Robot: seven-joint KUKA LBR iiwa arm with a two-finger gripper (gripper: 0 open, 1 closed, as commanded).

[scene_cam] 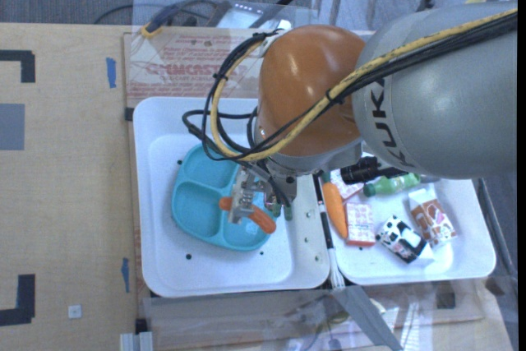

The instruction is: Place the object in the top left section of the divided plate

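Your gripper point(246, 205) is down over the blue divided plate point(193, 201), at its right side, and an orange sausage-shaped object point(261, 219) lies right at the fingertips. Whether the fingers are gripping it or parted, you can't tell from here. The object sits at the plate's lower-right rim, its long axis running left to right with the right end dipping slightly. Probably it's low so the drop is short, but that spot looks far from the plate's top-left section. A carrot point(334, 210) lies right of the plate, in the other bin point(472, 259).
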